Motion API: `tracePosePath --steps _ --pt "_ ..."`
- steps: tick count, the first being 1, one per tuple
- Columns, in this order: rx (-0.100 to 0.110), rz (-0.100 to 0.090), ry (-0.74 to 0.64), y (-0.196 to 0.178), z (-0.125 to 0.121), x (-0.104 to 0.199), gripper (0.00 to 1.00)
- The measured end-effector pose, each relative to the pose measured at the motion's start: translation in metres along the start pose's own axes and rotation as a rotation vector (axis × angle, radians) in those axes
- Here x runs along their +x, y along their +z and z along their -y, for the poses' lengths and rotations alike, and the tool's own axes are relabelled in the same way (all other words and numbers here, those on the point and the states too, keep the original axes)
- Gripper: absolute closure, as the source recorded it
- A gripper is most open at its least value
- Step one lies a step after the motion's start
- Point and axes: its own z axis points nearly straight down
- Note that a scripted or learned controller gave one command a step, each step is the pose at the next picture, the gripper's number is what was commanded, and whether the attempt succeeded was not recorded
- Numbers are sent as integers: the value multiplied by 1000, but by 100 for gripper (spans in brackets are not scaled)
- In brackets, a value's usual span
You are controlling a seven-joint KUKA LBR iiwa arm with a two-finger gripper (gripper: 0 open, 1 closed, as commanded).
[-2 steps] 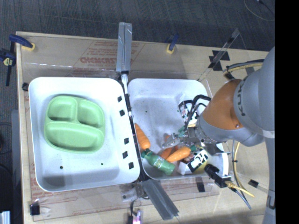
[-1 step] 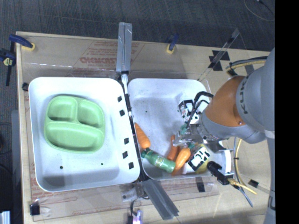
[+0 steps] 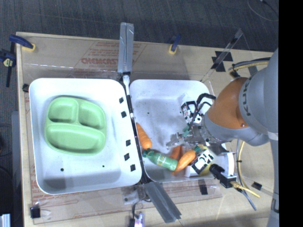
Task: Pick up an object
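1. Where writing shows on the bench's [image 3: 71,48] far edge, red print is too faint to read.
2. Left bin [image 3: 38,126]: green divided tray [image 3: 75,124], centre-left.
3. Right bin [image 3: 156,93]: carrot [image 3: 143,136] by left wall; green bottle [image 3: 162,161] and two carrots [image 3: 185,159] along near edge.
4. Gripper [image 3: 187,135] low in right bin, above those carrots; jaw state cannot tell.

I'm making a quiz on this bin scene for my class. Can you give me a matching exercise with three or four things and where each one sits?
Things:
1. green divided tray
2. green bottle
3. carrot
4. gripper

Places:
A. lying along the right bin's near edge
B. over the right bin's middle, above the toys
C. in the left bin
D. against the right bin's left wall

Pairs: 1-C, 2-A, 3-D, 4-B
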Motion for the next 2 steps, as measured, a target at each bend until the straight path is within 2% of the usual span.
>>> tracePosePath --steps 1,2 --pt "0 -1 -4 -10 -1 0 100" --pt "6 -5 -308 -137 0 39 100"
